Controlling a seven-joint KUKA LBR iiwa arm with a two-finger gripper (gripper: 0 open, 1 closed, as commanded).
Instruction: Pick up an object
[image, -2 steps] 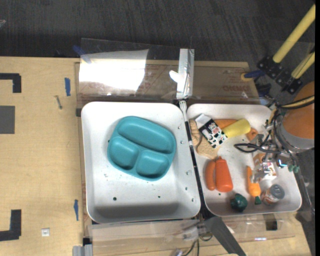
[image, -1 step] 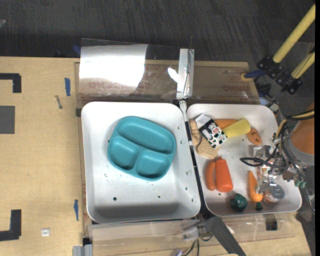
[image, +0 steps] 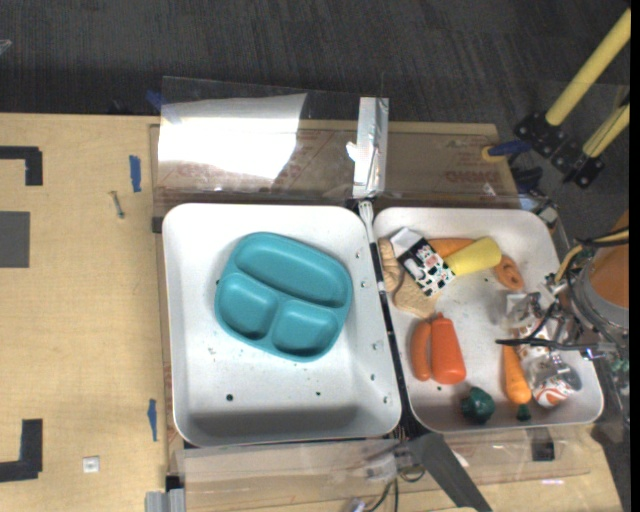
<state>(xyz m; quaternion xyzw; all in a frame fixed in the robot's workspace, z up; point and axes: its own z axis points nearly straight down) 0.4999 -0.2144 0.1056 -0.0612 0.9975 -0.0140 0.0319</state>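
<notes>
1. Here we are over the counter (image: 80, 300), and our marker is the orange sausage pair (image: 440, 348), lying side by side on the floor of the right bin (image: 480, 312), towards its left wall.
2. Right of the sausage pair, at the bin's right side, sits the tool (image: 535, 325), low over the bin among dark cables. From this angle I cannot tell whether it is released or clenched, and nothing can be made out in its grasp.
3. Further right of the sausage pair, past the bin's rim, the arm's orange band (image: 612, 285) comes in from the edge.
4. The candidates for picking are all around the sausage pair. Straight above it lies a black-and-white cow-patterned piece (image: 422, 265), resting partly on a tan flat piece (image: 403, 292).
5. Above and to the right of the sausage pair, a yellow piece (image: 472, 257) lies tilted, just beside the cow-patterned piece.
6. Below and right of the sausage pair, near the bin's front edge, a small dark green object (image: 477, 404).
7. To the right of the sausage pair, a slim carrot (image: 515, 378) lies near the tool, and just past it a round white-and-orange thing (image: 550, 385), close under the tool.
8. Well left of the sausage pair, across the divider, the left bin (image: 200, 400) carries a teal divided plate (image: 283, 295), tilted slightly, three compartments facing up.
9. Far above the sausage pair, behind both bins, a clear plastic sheet (image: 235, 140) catches the glare.
</notes>
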